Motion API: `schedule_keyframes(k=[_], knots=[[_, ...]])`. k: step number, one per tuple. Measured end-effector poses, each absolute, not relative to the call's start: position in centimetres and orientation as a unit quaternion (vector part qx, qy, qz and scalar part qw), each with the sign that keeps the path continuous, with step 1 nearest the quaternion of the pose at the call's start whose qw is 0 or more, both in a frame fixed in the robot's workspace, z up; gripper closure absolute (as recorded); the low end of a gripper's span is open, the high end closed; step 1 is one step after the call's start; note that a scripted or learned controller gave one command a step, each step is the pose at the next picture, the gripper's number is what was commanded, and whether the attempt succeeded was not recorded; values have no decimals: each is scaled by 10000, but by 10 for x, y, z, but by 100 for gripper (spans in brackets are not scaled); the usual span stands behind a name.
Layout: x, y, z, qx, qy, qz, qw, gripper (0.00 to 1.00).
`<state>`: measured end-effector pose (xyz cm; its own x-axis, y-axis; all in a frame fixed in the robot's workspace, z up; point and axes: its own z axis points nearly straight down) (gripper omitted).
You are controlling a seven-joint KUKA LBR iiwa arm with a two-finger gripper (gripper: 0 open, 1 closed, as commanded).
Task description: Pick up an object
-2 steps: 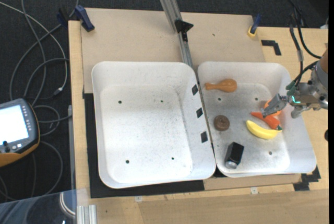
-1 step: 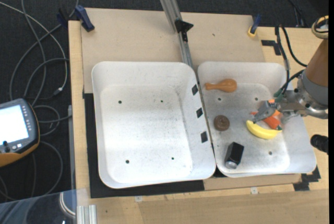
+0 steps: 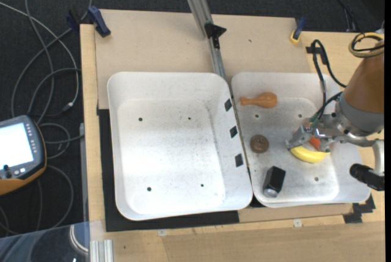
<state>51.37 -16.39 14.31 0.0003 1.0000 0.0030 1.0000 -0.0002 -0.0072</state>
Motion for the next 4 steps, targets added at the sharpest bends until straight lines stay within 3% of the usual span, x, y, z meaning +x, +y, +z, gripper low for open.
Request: schedule_keyframes(k=[1, 2, 4], knots=[[512, -163, 90, -7071, -7071, 14, 39, 0], [515, -163, 104, -7072, -7070, -8, 2, 100], [528, -166, 225, -7061, -7081, -22, -39, 100]])
